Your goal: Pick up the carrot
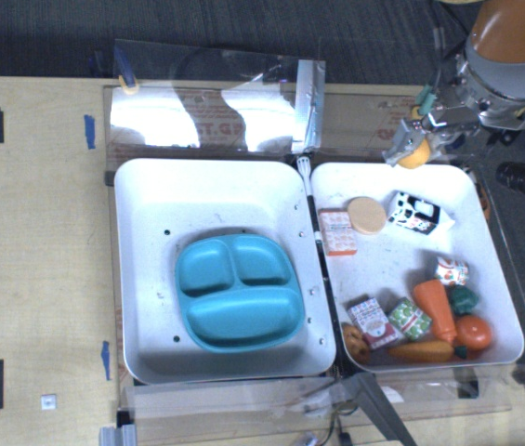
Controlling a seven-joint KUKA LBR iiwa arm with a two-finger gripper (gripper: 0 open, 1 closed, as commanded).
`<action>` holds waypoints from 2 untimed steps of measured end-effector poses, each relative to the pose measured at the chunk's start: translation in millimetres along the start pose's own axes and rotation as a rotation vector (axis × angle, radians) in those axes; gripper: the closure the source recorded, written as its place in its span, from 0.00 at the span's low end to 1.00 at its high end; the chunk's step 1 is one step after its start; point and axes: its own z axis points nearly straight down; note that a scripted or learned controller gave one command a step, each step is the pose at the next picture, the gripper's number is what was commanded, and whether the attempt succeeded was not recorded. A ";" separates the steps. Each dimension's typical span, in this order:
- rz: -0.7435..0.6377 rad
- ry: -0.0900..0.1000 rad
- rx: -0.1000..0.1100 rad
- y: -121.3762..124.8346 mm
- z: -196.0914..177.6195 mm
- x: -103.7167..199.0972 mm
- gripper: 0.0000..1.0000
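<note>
The carrot (436, 310) is an orange cone with a dark green top. It lies tilted at the front right of the right bin (485, 214), between a green box (410, 320) and a red tomato (474, 333). My gripper (413, 149) hangs over the back rim of that bin, far from the carrot. Its fingers are shut on a small yellow-orange toy (415, 155).
The right bin also holds a tan round disc (368, 215), a black-and-white carton (416, 214), a pink packet (336, 231), a red box (368, 320) and a long orange piece (420, 349) by the front wall. A blue divided plate (239, 291) lies in the left bin (141, 203).
</note>
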 end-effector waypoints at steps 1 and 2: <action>-0.062 0.008 0.019 21.7 66.5 84.6 1.00; 0.015 0.006 0.023 36.3 152.2 59.8 1.00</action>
